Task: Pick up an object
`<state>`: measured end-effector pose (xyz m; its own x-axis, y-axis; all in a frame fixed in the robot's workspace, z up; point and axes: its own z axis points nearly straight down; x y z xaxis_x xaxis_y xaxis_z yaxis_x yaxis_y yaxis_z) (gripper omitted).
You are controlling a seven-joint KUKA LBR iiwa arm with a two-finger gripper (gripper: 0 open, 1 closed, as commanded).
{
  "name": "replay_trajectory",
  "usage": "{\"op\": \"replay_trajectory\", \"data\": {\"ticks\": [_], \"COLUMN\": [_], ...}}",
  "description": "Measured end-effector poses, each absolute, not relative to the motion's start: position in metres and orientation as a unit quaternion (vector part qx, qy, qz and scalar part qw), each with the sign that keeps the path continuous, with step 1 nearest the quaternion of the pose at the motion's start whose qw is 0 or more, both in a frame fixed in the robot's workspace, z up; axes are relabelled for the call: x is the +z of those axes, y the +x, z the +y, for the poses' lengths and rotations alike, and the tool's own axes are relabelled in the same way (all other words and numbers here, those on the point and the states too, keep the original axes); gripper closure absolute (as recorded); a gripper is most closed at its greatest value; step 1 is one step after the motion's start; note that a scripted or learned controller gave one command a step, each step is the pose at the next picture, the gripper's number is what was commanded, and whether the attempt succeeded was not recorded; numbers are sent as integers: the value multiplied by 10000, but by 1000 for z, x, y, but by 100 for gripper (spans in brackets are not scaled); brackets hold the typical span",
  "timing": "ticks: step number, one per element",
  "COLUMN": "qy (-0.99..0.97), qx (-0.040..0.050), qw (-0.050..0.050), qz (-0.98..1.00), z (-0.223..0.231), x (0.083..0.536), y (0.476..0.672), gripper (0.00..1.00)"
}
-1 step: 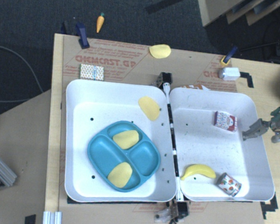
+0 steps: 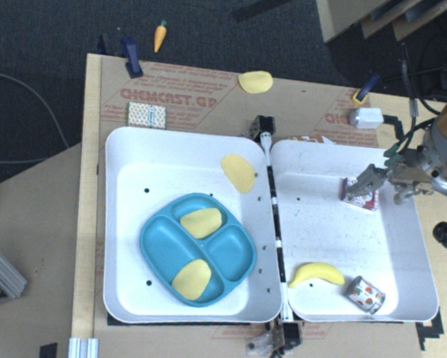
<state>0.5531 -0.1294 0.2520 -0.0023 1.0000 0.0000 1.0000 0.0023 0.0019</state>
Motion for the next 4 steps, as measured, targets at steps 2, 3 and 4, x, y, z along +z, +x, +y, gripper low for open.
{"op": "replay_trajectory", "data": {"ticks": [2,3,4], "qy": [7072,7064,7070], "qx": [-10,20,-3], "qw": [-9,49,1], "qz": [7070,7078,7072], "z": [-178,-169,-173], "x": [130,90,107], "y": [643,669,650], "gripper": [0,0,0]}}
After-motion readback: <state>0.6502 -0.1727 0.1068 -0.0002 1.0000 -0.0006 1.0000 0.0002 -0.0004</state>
